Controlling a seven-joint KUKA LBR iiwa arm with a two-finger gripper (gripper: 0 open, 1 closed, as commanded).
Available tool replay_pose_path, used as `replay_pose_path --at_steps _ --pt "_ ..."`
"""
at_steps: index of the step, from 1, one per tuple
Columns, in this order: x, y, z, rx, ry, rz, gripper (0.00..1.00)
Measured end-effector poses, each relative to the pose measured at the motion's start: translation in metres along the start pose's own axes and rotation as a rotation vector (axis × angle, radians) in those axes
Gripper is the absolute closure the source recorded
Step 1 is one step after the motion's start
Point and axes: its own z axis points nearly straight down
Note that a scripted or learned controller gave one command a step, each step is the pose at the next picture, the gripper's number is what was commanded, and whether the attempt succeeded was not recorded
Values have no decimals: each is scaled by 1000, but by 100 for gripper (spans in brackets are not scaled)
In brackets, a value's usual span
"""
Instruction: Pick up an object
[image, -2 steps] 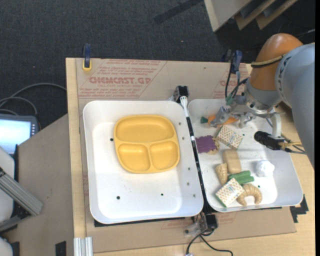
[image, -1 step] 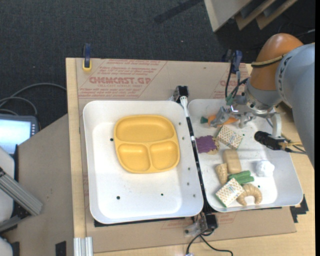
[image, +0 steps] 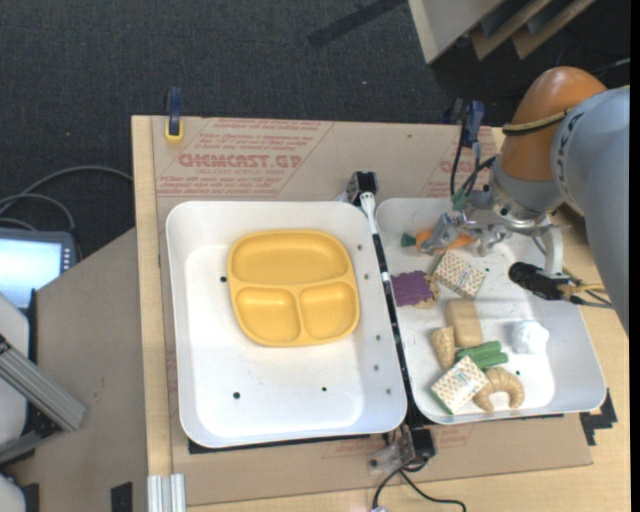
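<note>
Small food toys (image: 462, 270) crowd the right white bin (image: 580, 385) on a cardboard-topped bench (image: 250, 160); fingers' (image: 462, 226) state unclear.

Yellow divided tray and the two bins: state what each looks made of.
Yellow divided tray: likely molded plastic, smooth with a soft sheen and rounded compartment walls. Left bin and right bin: thin white plastic by the look, glossy, with curved formed rims.

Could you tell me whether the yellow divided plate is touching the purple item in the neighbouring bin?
Apart. The camera view shows the yellow plate in the left bin, with white floor and both bin rims separating it from the purple item.
</note>
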Motion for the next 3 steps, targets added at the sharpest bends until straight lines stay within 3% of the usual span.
replay_pose_path --at_steps 1,3 --pt "8 -1 0 -3 -12 4 0" --pt "-7 0 0 1 5 -1 0"
